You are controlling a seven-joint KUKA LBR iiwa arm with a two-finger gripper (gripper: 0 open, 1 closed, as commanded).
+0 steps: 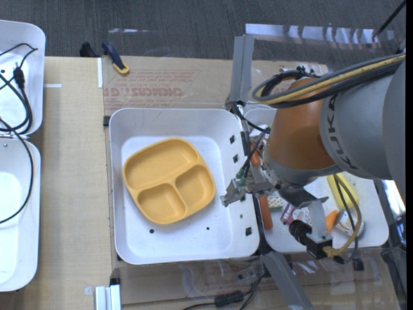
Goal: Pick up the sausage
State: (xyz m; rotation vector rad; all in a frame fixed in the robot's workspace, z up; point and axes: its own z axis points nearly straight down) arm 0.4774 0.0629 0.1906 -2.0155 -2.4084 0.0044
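Surface (71, 173) of pale wood, bearing two white bins.
Left bin (129, 237) at centre; right bin (374, 234) at four o'clock, touching.

Orange-red sausage (265, 213) — upright sliver at right bin's left edge, half-hidden beneath the arm

Yellow divided plate (169, 180) in left bin (129, 237); banana (343, 196), possibly carrot piece (331, 220), in right bin (374, 234).

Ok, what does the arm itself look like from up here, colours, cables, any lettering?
The arm is grey with a rounded orange band above the wrist. Dark KUKA lettering runs down the grey shell. Yellow and black cables loop over the top, and a yellow cable hangs beside the wrist.
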